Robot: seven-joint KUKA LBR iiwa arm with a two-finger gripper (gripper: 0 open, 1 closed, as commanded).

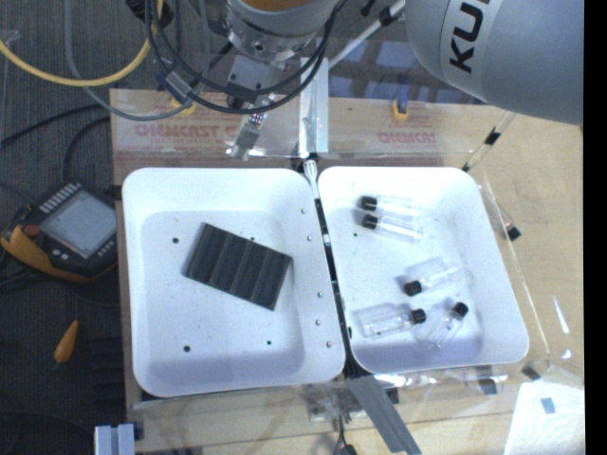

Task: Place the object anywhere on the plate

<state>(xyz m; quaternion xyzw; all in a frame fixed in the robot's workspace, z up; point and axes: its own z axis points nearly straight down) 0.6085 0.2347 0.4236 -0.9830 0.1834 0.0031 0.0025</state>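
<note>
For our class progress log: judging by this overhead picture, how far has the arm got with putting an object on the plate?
Done: nothing visible; the dark ridged plate in the left bin bears nothing. In hand: the gripper sits above the bench behind the bins, with no vial visible at it. Left: all five black-capped clear vials lie in the right bin, so picking one, carrying it across and setting it down remain.

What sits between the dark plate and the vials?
In the camera view, only bare white bin floor and the two bins' adjoining rims lie between the dark ridged plate in the left bin and the clear black-capped vials in the right bin.
</note>
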